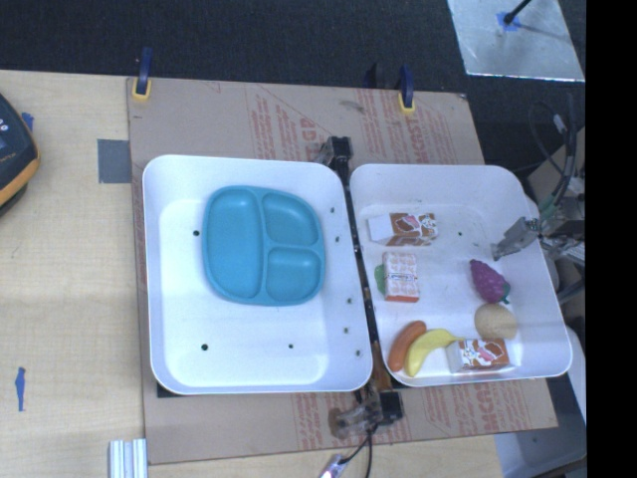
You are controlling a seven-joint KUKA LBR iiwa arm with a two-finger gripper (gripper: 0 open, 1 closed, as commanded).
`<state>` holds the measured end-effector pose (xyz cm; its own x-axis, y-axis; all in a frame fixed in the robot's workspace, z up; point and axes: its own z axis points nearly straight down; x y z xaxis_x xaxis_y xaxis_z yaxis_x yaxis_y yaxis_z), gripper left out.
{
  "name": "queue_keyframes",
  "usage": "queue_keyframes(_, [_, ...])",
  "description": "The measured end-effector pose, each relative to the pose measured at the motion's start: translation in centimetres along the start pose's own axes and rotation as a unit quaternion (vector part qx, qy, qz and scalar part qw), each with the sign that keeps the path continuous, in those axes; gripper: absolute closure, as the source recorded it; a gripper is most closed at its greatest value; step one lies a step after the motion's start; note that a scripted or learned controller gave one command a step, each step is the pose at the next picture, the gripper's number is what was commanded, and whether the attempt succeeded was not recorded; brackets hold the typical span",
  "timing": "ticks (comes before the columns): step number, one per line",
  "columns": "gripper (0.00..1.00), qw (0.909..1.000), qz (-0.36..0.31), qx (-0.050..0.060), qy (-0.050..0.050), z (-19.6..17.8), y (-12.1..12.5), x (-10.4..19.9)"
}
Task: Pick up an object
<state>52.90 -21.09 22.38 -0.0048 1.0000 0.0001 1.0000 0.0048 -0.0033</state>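
Gripper (514, 237) at right bin's (453, 177) upper-right rim, finger state not discernible, holding nothing seen; nearest object, purple eggplant (488, 280), lies just below-left, long axis running diagonally.

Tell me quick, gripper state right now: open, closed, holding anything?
Gripper: cannot be told; it sits at the right bin's right edge, above the purple toy, with nothing visibly held.
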Motion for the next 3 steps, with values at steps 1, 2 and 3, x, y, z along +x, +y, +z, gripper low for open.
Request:
queue_keyframes(1, [0.0, 1.0, -0.001, 0.002, 0.0, 12.5, 0.0, 0.6])
queue_keyframes(2, [1.0, 1.0, -0.001, 0.001, -0.001, 11.4, 0.1, 0.4])
queue_keyframes(3, [0.0, 1.0, -0.002, 0.001, -0.001, 11.4, 0.1, 0.4])
